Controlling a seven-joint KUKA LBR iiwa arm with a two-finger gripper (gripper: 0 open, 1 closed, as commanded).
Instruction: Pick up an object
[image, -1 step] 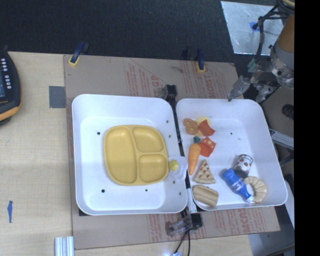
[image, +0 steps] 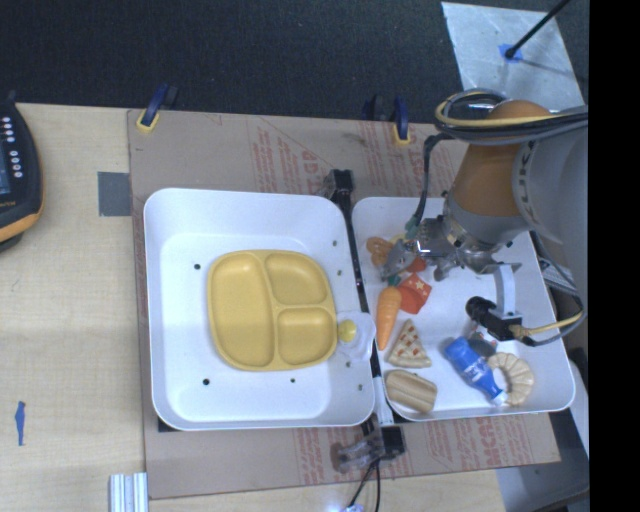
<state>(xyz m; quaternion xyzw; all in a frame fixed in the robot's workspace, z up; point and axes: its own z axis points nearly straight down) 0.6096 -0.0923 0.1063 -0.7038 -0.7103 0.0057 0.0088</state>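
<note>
A: So what's around the setup? Light wooden bench (image: 70, 330), with a brown cardboard sheet (image: 240, 150) laid over it, red print on it.

B: Yep, and clamps (image: 152, 108) at 11 and 12 o'clock pin the sheet's far edge. Grey tape patch (image: 114, 193) at 9.

A: Floor beyond the bench is dark carpet (image: 250, 50), I think, kinda blurry. Pale sheet (image: 510, 45) on it at 1 o'clock.

B: Black and orange handheld controller (image: 15, 170) at the left edge. Lighting's even, no harsh shadows.
</note>
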